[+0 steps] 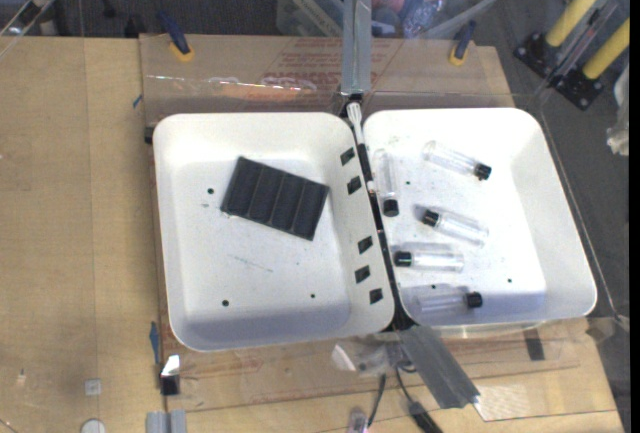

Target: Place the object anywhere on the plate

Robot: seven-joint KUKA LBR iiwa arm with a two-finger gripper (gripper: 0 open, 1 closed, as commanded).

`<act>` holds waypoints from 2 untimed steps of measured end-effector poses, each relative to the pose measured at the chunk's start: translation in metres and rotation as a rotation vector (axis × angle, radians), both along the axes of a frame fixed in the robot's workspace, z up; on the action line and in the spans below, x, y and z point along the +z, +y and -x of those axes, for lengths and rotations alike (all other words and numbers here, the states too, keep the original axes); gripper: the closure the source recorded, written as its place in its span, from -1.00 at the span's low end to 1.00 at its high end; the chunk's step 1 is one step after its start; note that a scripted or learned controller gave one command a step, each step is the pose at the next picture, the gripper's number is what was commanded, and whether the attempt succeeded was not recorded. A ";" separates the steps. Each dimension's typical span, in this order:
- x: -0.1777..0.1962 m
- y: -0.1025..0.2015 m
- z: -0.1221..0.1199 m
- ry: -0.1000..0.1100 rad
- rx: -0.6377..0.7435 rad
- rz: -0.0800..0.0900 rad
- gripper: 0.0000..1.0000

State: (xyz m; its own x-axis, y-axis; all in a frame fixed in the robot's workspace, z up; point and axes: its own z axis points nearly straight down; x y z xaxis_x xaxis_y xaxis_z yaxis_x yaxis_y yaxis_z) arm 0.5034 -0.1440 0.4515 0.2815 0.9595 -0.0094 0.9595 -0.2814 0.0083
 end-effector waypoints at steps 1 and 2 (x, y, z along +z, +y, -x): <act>0.000 0.000 0.000 0.000 0.001 0.000 -1.00; 0.010 0.001 -0.001 -0.001 0.003 0.002 1.00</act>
State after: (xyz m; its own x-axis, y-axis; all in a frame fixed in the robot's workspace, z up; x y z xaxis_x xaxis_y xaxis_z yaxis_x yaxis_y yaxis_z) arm 0.5047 -0.1431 0.4617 0.2783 0.9604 -0.0112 0.9605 -0.2782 0.0102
